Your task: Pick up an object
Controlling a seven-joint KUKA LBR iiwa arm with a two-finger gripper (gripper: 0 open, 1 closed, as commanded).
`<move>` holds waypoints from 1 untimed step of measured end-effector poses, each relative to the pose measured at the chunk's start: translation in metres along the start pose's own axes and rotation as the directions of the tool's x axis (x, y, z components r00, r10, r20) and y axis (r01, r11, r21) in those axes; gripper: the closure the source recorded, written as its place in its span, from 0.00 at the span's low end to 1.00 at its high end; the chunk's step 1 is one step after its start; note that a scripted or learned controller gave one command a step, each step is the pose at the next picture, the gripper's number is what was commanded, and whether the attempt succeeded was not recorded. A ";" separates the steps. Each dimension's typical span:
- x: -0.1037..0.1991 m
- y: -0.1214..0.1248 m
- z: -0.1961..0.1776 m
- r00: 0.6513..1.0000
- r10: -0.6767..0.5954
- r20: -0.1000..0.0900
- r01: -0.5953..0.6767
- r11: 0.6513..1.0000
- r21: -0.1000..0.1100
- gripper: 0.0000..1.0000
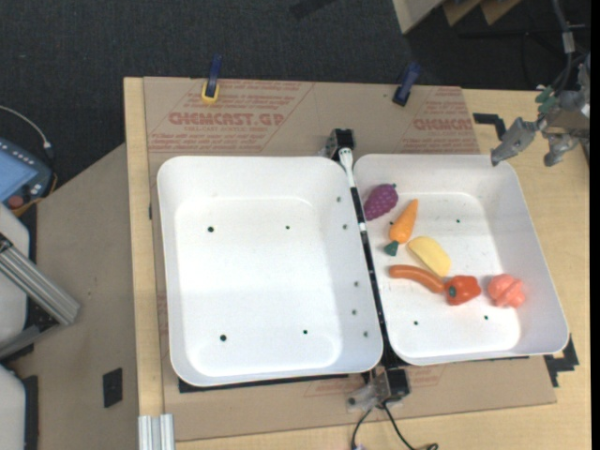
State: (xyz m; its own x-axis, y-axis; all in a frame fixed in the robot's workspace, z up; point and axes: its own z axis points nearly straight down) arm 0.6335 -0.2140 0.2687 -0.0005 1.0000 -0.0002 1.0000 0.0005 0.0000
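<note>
Five toy foods lie in my right bin (525,216): a purple grape bunch (380,200) by the divider, an orange carrot (404,221) just beside it, a yellow piece (429,254), a red-orange chili pepper (436,283) and a pink piece (506,291) nearest the front right. My gripper (532,145) hangs past that bin's far right corner, fingers spread wide with nothing between them, well apart from every object, and I see the left bin (178,251) beside it

A cardboard-covered bench (281,101) bears two white bins (253,270) (530,251) side by side.
</note>
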 end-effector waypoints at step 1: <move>0.059 0.030 0.139 1.000 -0.006 -0.005 0.006 1.000 0.009 0.00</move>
State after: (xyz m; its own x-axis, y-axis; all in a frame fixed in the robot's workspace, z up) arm 0.6633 -0.1554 0.1297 -0.0060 1.0000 0.0048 0.9999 0.0061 -0.0086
